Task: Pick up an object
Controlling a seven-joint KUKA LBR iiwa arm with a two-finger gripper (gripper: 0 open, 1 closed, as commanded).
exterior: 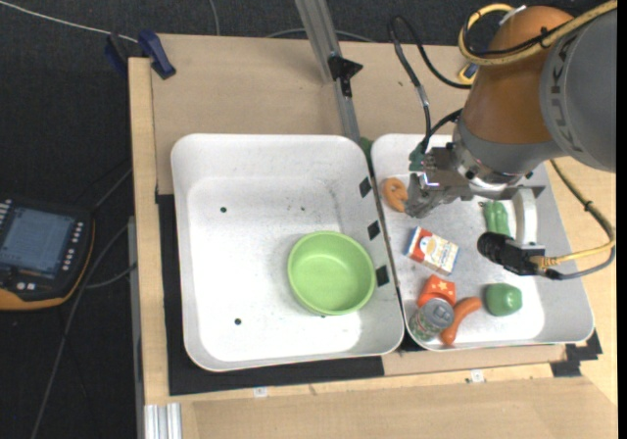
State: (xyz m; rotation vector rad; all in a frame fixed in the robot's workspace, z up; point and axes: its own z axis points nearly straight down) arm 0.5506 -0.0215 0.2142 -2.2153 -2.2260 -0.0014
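Camera view, fixed above the bench. Entry: one pick, not yet made.

Carriers: left bin [201, 182] and right bin [566, 282], side by side.

Left bin, contents: green bowl [331, 272], upright, near the front edge and close to the wall shared with the right bin.

Right bin, contents:
- orange-brown lump [394, 194], against the left wall, toward the back
- small carton [433, 251], white, orange and blue, lying flat near the middle
- orange piece [439, 288], just in front of the carton
- round tin [432, 317], at the front left corner, with a carrot-like piece [462, 313] touching it
- green lump [503, 299], near the front edge
- long green piece [496, 218], partly under the arm [514, 84]

Gripper [423, 194]: low over the back left of the right bin, just beside the orange-brown lump. Open or closed: cannot tell. Nothing seen held.

Judged target: the orange-brown lump, being nearest.

Handling note: the lump sits tight to the bin wall, so the gripper likely needs to centre over it and straddle it along the wall, not across. Descend straight, close only once low enough, lift vertically. Risk: a glancing touch could roll it along the wall or wedge it.
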